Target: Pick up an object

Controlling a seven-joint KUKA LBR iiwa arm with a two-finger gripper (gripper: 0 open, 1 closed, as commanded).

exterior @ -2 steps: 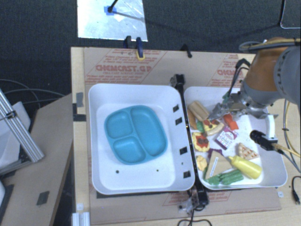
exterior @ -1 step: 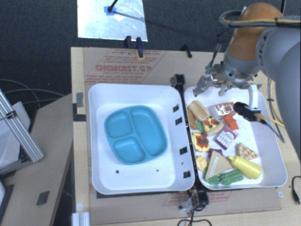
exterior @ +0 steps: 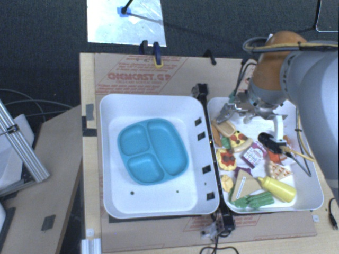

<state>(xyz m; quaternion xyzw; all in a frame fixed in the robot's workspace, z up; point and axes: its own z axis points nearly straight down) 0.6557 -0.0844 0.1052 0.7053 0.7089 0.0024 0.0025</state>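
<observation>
My gripper (exterior: 229, 111) hangs low over the far left corner of the right bin (exterior: 317, 190), which is packed with toy food. Just below it lies a tan bread slice (exterior: 225, 128), and I cannot tell whether they touch. Near them are a pizza slice (exterior: 241, 140), a purple packet (exterior: 253, 155), a red and yellow piece (exterior: 226, 160), a cheese wedge (exterior: 244, 183), a yellow mustard bottle (exterior: 278, 188) and a green vegetable (exterior: 253, 200). Nothing shows held in the gripper.
The left bin (exterior: 114, 194) holds a blue divided plate (exterior: 152, 151). A raised black-clipped divider (exterior: 208, 142) separates the two bins. The grey arm with its orange band (exterior: 275, 62) covers the right bin's far right side.
</observation>
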